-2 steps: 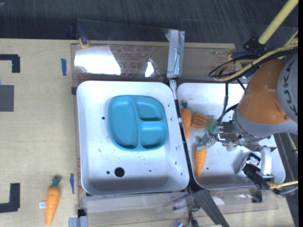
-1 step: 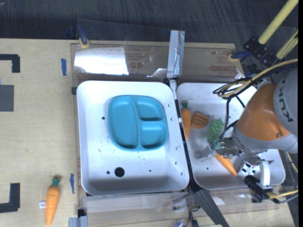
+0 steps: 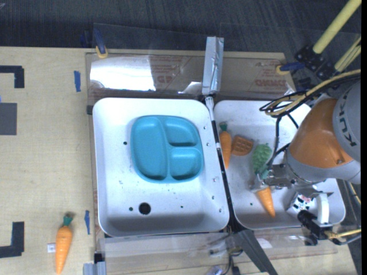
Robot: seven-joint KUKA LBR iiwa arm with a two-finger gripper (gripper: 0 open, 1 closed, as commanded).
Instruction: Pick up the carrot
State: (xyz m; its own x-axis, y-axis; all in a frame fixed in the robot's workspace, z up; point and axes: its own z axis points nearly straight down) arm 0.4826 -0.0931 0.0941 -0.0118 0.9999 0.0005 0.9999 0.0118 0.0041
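Note:
Three carrots are in view. One small orange carrot [image 3: 266, 201] lies in the right bin [image 3: 246, 114] near its front wall, thick end toward my gripper [image 3: 268, 180], which hangs directly over that end. A second carrot [image 3: 225, 146] with a green top lies along the right bin's left wall. The third carrot [image 3: 62, 242] lies on the wooden bench, left of both bins. The arm's orange band [image 3: 321, 139] covers the right part of the bin.
The left bin [image 3: 114, 199] holds a blue divided plate [image 3: 167, 148]. In the right bin, an orange ridged piece [image 3: 242, 146] and a green leafy piece [image 3: 262, 156] lie between the two carrots. Cables and a yellow rod [image 3: 341, 19] run at the upper right.

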